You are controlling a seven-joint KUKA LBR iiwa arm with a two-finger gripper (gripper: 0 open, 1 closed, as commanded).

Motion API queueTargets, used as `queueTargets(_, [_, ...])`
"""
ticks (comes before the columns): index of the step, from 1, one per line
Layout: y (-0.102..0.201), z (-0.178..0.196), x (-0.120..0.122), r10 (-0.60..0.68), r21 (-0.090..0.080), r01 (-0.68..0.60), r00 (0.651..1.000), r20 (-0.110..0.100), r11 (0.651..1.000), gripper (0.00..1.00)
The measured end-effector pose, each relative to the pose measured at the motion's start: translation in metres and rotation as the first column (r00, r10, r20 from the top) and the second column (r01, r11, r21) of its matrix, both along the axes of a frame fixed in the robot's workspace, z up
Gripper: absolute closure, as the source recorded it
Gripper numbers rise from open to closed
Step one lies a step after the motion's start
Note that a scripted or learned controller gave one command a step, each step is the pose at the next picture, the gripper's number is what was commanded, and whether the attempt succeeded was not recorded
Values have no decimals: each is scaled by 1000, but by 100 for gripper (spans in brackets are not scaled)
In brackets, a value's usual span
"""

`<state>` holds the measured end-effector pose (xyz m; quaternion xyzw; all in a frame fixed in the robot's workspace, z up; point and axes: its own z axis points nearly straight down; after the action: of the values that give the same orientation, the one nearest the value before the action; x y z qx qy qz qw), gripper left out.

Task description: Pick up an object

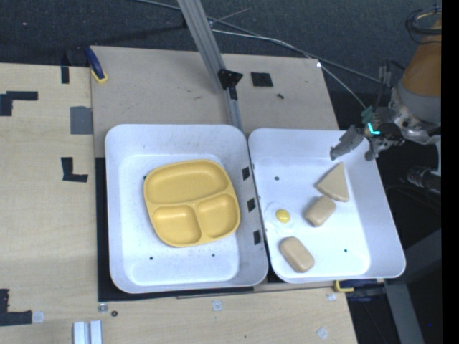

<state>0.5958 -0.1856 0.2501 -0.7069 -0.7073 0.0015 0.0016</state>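
The right bin (373, 260) holds a tan wedge (334, 183), a tan rounded block (320, 211), a tan oval piece (296, 254) and a small yellow piece (282, 216). My gripper (357, 147) hovers over the bin's far right corner, just above and to the right of the wedge. Its two dark fingers (343, 146) are spread apart, open, with nothing between them.
A yellow divided plate (192, 201) lies in the left bin (122, 192). A grey pole (204, 34) slants down to the gap between the bins at the back. Cables run across the dark floor behind the bench.
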Motion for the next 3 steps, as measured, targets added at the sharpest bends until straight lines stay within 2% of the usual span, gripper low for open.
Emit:
queueTargets(1, [0, 2, 1, 1, -1, -1, 1000, 3, 1000, 0])
queueTargets(3, [0, -91, 14, 1, -1, -1, 1000, 0, 1000, 0])
